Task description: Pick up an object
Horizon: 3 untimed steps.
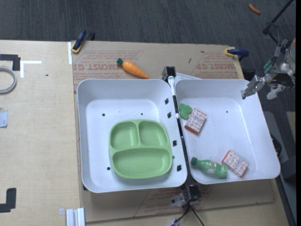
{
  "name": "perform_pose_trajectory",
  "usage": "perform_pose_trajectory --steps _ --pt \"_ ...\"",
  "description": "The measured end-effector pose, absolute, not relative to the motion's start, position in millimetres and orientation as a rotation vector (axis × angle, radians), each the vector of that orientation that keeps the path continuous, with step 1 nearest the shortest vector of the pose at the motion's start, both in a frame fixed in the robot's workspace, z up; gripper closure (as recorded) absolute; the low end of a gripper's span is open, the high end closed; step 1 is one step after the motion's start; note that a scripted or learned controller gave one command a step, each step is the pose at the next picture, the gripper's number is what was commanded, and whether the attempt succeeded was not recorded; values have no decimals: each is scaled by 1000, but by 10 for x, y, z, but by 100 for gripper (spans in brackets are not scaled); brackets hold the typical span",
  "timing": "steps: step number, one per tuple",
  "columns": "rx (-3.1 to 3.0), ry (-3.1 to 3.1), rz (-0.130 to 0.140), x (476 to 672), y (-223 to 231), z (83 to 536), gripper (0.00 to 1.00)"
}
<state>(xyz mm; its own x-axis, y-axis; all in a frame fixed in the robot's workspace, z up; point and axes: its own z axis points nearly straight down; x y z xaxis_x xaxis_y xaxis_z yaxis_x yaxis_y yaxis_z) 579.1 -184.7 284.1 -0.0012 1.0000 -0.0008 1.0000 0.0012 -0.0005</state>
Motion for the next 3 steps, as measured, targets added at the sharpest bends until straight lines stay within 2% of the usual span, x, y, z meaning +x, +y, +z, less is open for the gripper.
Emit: perform_pose_trajectory --steps 1,2,3 --pt "2177 2266 -1 5090 -1258 1900 0" --pt "2074 2360 0 4778 -1382 1135 0" --pt "1637 2680 1 4781 -1280 925 0"
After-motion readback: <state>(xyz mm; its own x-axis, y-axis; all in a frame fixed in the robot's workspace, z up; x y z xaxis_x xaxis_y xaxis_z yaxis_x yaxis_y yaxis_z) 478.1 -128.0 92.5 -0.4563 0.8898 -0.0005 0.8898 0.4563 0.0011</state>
